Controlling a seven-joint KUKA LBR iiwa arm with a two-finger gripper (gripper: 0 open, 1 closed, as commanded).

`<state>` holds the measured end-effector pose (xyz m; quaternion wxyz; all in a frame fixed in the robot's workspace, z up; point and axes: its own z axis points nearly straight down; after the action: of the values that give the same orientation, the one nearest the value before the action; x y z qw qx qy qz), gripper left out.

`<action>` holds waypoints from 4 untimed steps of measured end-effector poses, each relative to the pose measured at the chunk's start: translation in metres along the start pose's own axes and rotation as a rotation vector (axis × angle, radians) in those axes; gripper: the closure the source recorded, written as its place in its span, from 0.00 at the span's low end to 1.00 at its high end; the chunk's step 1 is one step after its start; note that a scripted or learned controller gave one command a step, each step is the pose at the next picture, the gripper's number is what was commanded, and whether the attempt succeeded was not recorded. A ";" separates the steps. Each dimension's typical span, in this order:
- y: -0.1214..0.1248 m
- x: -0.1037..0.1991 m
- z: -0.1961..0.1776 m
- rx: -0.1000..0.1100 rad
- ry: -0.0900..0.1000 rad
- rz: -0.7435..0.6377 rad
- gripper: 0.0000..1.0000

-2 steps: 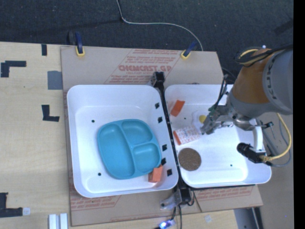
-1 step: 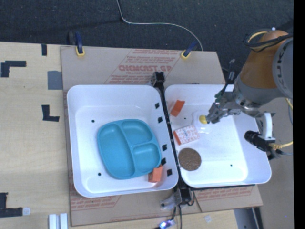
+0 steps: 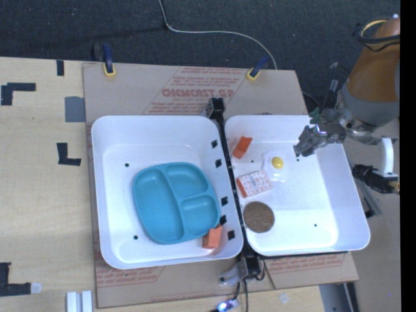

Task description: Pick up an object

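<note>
My gripper [image 3: 304, 145] hangs over the upper right part of the right bin [image 3: 338, 187], its dark fingers pointing down-left, with nothing visible between them. Left of it lies a small yellow ball [image 3: 277, 163] on a clear wrapper. An orange block [image 3: 242, 147] rests near the bin's upper left. A red-and-white printed packet [image 3: 253, 184] lies below it, and a brown round disc [image 3: 259, 216] sits lower still. In the left bin a blue divided plate [image 3: 174, 201] lies flat, with a small orange block [image 3: 212, 238] at its lower right edge.
The left bin [image 3: 110, 174] and the right bin meet at a black divider [image 3: 225, 174]. Both stand on a cardboard sheet [image 3: 188, 86] held by two clamps. A white cable [image 3: 214, 34] crosses the dark floor behind.
</note>
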<state>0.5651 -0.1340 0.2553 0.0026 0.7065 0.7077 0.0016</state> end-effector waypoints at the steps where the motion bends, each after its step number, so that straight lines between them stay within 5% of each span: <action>1: 0.001 0.000 -0.036 0.003 0.001 0.000 1.00; 4: 0.011 0.154 -0.012 0.008 0.002 -0.005 1.00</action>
<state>0.5753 0.0205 0.2671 -0.0008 0.7049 0.7094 -0.0005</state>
